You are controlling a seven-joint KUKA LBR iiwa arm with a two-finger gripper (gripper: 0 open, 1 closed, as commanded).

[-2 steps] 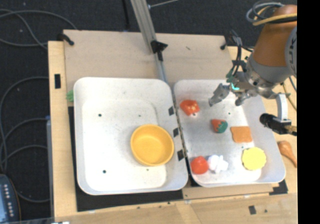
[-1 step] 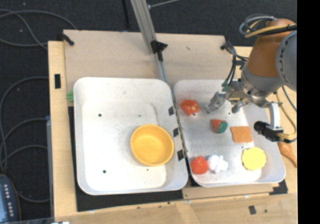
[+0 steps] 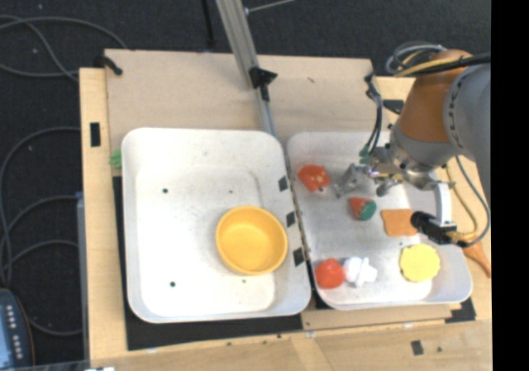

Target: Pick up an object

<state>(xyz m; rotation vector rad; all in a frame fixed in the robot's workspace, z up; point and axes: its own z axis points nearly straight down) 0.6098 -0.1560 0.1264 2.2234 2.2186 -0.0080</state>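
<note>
- Camera view, from above: we see two white bins side by side on a tan bench, the left bin [image 3: 165,171] and the right bin [image 3: 331,150], their inner rims touching at the middle.
- The arm [image 3: 434,113], grey with an orange band, reaches in from the right and hangs over the upper part of the right bin.
- Its gripper [image 3: 357,182] points left and slightly down, just above a red-and-green toy [image 3: 362,208]; we see the fingers [image 3: 345,182] spread apart, with nothing between them.
- The red-and-green toy lies near the middle of the right bin, just below the fingertips; whether they touch it we cannot tell.
- A red toy [image 3: 312,178] sits to the left of the gripper, close to the bin's left wall.
- An orange block [image 3: 398,222] lies right of the red-and-green toy, with a yellow disc [image 3: 419,263] below it near the bin's lower right corner.
- A red ball [image 3: 329,273] and a small white piece [image 3: 359,270] rest side by side, touching, along the bin's lower edge.
- In the left bin, a yellow bowl [image 3: 251,239] stands upright near the lower right corner.
- A metal pole [image 3: 235,18] rises from the bench behind the bins.
</note>
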